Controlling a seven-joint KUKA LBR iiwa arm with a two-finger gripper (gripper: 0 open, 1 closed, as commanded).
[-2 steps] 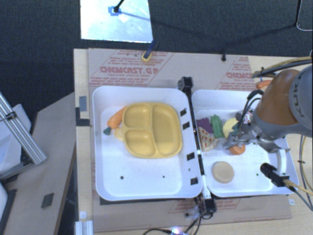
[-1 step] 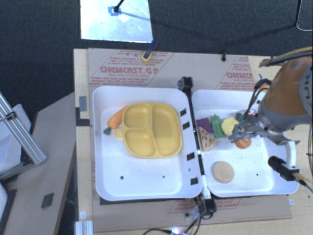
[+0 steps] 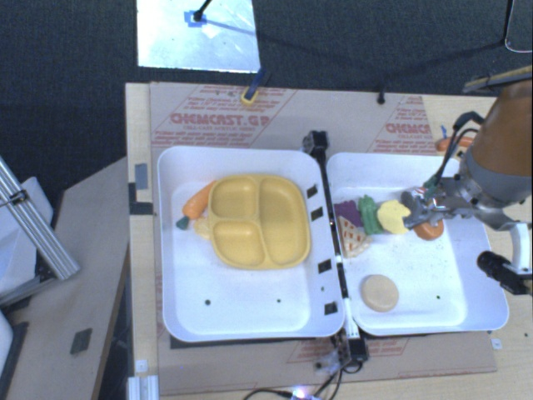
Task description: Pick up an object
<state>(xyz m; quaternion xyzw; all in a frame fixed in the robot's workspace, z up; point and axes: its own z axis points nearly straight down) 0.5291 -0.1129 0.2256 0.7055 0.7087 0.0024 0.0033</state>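
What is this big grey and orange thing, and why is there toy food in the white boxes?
That is a robot arm, seen by a camera looking down from above. It reaches in from the right, and its job is to pick something up. At its end is a gripper, like two fingers. Two white bins sit side by side. The left bin has a yellow plate with a toy carrot beside it. The right bin has a yellow toy, a waffle, a tan disc and more. The gripper is right by the yellow toy; I cannot tell if it holds anything.
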